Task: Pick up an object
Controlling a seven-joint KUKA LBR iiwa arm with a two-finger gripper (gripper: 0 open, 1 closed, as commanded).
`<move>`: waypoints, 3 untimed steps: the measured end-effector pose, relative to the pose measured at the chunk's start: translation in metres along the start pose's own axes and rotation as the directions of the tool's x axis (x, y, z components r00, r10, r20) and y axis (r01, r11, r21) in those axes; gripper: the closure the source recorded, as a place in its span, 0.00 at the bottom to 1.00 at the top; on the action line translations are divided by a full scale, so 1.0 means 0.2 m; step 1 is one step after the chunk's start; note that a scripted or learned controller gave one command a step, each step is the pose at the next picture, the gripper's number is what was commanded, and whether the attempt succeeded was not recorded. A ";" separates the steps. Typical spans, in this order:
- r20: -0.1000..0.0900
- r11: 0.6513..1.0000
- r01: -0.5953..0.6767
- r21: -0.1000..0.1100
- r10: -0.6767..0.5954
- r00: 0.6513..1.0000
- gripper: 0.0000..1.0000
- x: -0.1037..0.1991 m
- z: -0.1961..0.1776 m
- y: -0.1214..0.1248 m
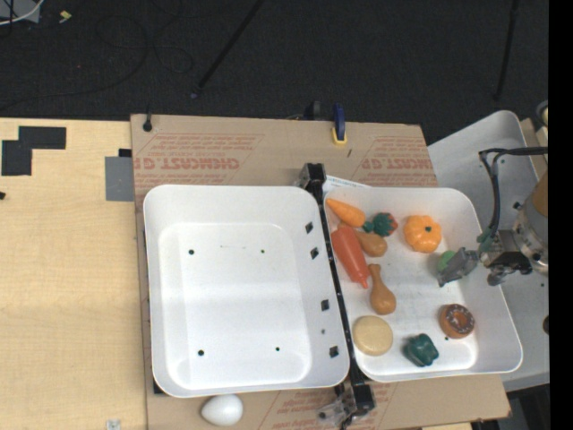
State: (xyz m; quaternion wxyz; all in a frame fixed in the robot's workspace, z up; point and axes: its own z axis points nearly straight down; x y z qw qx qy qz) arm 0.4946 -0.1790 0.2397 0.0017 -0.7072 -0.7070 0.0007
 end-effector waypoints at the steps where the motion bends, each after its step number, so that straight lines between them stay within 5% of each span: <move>1: -0.002 1.000 0.009 -0.001 -0.009 1.000 0.00 0.29 0.41 0.64; 2: 0.012 1.000 -0.004 -0.021 0.004 1.000 0.00 0.38 0.62 0.74; 3: 0.012 1.000 -0.004 -0.021 0.005 1.000 0.00 0.39 0.63 0.75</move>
